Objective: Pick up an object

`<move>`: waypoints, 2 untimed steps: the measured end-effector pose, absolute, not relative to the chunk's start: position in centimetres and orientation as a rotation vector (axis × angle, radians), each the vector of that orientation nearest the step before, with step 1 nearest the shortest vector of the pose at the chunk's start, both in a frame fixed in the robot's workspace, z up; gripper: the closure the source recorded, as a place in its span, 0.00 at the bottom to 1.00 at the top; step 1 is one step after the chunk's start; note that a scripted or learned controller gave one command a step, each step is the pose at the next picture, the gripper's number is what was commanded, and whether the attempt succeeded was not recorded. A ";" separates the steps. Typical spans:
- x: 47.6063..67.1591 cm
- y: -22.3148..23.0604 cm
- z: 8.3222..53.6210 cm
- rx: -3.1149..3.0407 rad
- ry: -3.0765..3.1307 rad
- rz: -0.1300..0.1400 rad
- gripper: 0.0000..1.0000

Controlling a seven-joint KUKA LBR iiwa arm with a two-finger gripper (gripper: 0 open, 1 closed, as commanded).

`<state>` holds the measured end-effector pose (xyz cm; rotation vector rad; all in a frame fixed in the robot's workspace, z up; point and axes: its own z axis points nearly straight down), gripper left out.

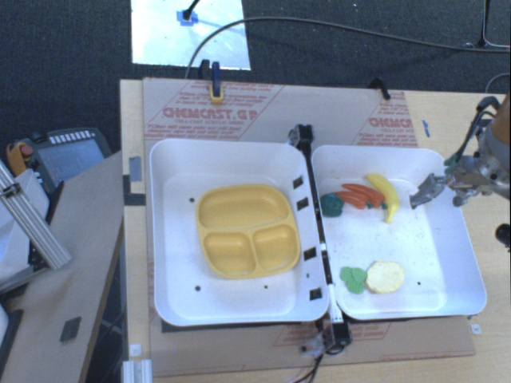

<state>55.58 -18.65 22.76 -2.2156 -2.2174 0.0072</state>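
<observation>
The gripper point(429, 191), its grasp state unclear, sits just right of the banana point(385, 194), whose long axis seemingly runs roughly crosswise to its reach

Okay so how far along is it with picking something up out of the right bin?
Nothing looks picked yet. The end effector sits at the right bin's right side, beside the banana, with nothing visibly in it. The banana, carrot, green pieces and yellow slice all lie on the bin floor. Descent, grasp and lift remain.

Dark carpet floor point(64, 46) (speckled) around a cardboard-topped bench point(271, 106).
</observation>
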 end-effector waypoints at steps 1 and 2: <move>55.8 -18.6 23.2 -2.218 -2.226 0.000 0.00; 55.4 -18.3 17.1 -2.218 -2.220 0.002 0.00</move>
